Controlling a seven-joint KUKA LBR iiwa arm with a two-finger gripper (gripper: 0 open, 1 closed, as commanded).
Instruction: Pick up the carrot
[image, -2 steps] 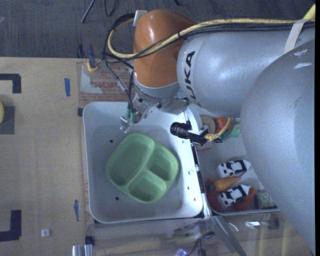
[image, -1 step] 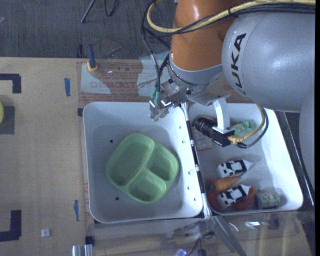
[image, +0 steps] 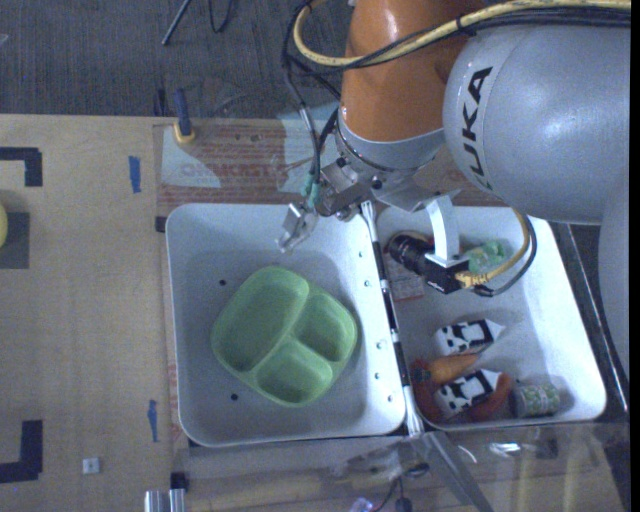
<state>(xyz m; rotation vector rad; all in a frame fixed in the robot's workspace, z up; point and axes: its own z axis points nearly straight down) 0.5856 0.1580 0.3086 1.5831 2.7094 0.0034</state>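
Bench (image: 80, 330): pale wood top, blue tape marks and black corner marks toward the left; dark floor beyond the far edge.

Left bin (image: 190, 400): white, shallow. Holds one green tray (image: 285, 335) with three compartments, lying flat near the bin's middle.

Right bin (image: 570, 340): white, shallow, set against the left bin along a shared rim. Contents, near end: carrot (image: 452, 366), orange, lying between two black-and-white toys (image: 466, 337), touching or just beside both; the second toy (image: 463, 392) sits nearer the front wall. A small greenish can (image: 537, 398) lies at the near right corner. A red piece shows beside the nearer toy. Far end: a green item (image: 488, 254) close under the arm, partly hidden by cables.

Arm (image: 520, 90): grey with orange band, entering from the right, above the far end of both bins.

Gripper (image: 296, 228): over the far edge of the left bin, well apart from the carrot. Nothing seen between its fingers; how far they are spread cannot be told.
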